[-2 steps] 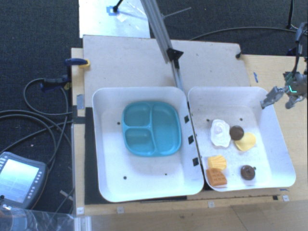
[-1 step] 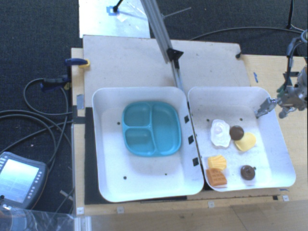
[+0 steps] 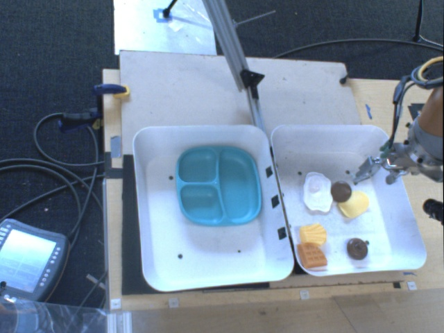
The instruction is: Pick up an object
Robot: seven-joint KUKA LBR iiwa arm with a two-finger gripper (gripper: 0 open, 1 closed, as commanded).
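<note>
The right bin (image 3: 347,144) holds several toy foods. A white fried-egg piece (image 3: 318,191) lies beside a small brown ball (image 3: 340,191), and a pale yellow piece (image 3: 354,204) touches the ball's lower right. Nearer the front lie a yellow shell-shaped piece (image 3: 313,235), an orange waffle (image 3: 312,256) and a brown doughnut (image 3: 356,248). My gripper (image 3: 376,175) hangs over the bin's right part, up and to the right of the brown ball. It is open, with nothing between its fingers.
The left bin (image 3: 156,255) holds a teal divided plate (image 3: 218,186). A slanted metal pole (image 3: 229,37) crosses above the bins' shared wall. Cables and a teach pendant (image 3: 28,255) lie on the floor at left.
</note>
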